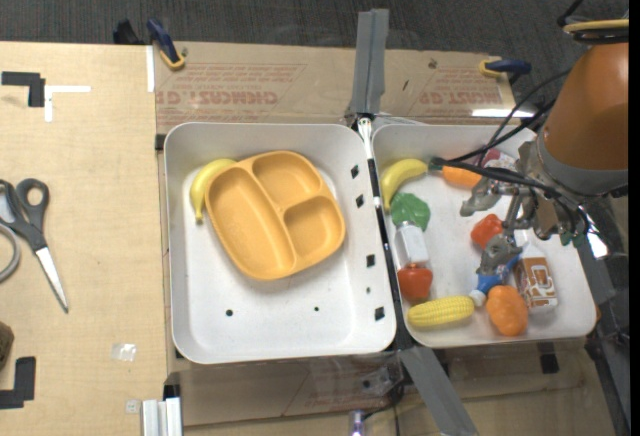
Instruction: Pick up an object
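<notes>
A pale wooden bench [80,224] fills the left of the frame, with dark floor across the top and a pair of scissors [35,229] lying at the left edge. Two shallow white bins sit side by side at centre and right. The left bin [270,329] holds an orange divided plate [272,214], with a banana [205,182] tucked against the plate's upper left rim. The right bin [455,329] is crowded: a second banana [398,176] at its upper left, a green piece [410,211] just below it, a white bottle with a red end [412,262], an ear of corn [441,311] along the lower edge, an orange fruit [507,311], a small brown carton [538,284], a carrot [460,177] near the top and a red item [486,229] at centre. The grey arm with its orange band [598,109] reaches in from the right, its gripper [520,214] hanging low over the right bin beside the red item; whether the claw is wide, narrow or holding anything cannot be told from this view
</notes>
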`<state>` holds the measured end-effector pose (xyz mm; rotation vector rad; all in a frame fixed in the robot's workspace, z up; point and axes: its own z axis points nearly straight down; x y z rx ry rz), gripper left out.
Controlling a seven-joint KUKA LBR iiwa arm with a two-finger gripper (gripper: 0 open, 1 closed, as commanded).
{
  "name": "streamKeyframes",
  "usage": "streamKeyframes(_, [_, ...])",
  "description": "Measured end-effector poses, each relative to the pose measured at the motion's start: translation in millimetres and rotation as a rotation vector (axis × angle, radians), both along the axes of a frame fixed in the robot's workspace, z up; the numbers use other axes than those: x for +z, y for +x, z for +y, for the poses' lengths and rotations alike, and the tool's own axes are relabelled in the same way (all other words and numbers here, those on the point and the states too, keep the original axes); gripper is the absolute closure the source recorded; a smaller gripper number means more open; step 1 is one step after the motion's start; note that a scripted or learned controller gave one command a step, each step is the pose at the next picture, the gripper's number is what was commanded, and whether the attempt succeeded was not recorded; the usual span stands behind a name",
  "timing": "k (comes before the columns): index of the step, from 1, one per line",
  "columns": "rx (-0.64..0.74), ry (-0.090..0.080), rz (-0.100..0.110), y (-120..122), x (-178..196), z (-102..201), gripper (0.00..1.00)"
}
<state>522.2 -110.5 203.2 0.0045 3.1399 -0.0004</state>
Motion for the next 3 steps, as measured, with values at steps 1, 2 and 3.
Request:
streamKeyframes(1, [0.033,-0.001,-0.004,79,-110,-1,0.0])
streamKeyframes(2, [0.133,-0.002,-0.005,69,-51,-112,0.0])
streamKeyframes(3, [0.085,0.0,-0.003,14,-110,-110,0.0])
